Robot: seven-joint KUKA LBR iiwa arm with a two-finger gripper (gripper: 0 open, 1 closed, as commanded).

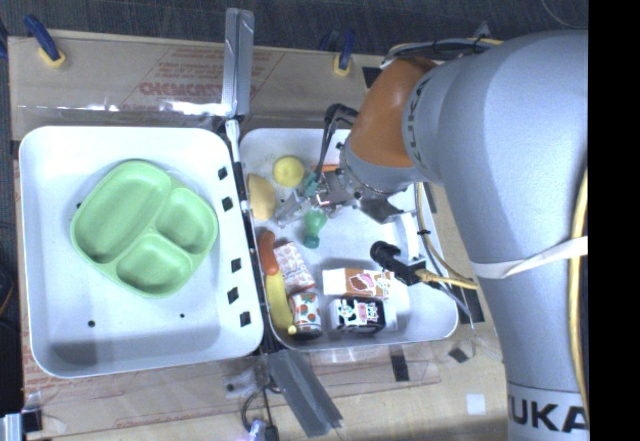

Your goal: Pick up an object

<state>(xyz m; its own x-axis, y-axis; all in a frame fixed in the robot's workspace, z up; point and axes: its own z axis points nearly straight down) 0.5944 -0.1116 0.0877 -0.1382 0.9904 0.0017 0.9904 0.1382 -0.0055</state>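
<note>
Two white bins (pixel 40 329) are sitting on the bench, and the gripper (pixel 318 191) is hanging over toys at the right bin's twelve o'clock, nothing lifted yet.

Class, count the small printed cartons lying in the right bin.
3: one with red print near the front wall, one with a black-and-white cow pattern just in front of it, one left of them beside the banana. The arm may hide others.
</note>
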